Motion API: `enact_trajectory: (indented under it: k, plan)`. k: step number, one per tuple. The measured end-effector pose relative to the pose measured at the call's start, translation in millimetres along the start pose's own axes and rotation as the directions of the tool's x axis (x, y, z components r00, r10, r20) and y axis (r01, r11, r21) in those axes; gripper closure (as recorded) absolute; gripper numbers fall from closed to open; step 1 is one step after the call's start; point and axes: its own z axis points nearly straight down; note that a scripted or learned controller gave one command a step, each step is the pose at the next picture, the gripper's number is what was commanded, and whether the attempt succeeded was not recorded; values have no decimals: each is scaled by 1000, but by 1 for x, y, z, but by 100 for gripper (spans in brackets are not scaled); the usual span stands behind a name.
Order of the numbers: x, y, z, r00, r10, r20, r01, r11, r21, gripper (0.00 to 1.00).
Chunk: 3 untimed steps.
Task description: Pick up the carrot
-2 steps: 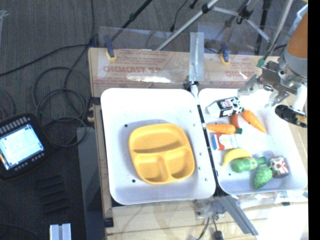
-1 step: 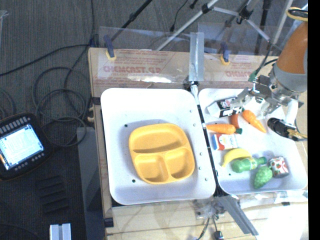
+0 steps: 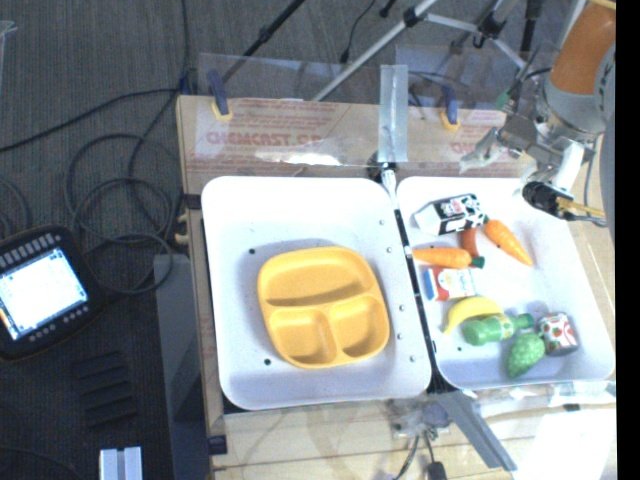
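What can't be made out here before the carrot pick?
Camera view:
- Orange stub between left carrot and right carrot: too small, kind unclear.
- Small carton: print too small to read.
- Green lump: blurred, kind unclear.
- Arm: cut off by the top edge.

An orange carrot (image 3: 441, 257) lies crosswise in the right bin (image 3: 585, 298), a second carrot (image 3: 508, 242) slanting near it.
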Motion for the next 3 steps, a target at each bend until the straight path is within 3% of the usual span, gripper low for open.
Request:
enact_trajectory:
  k: [1, 2, 3]
  plan:
    - [-34, -64, 27, 996, 87, 1, -87, 996, 2, 0]
    - [-2, -21, -51, 991, 135, 0, -135, 991, 0, 0]
    - [-13, -20, 47, 981, 192, 2, -192, 981, 2, 0]
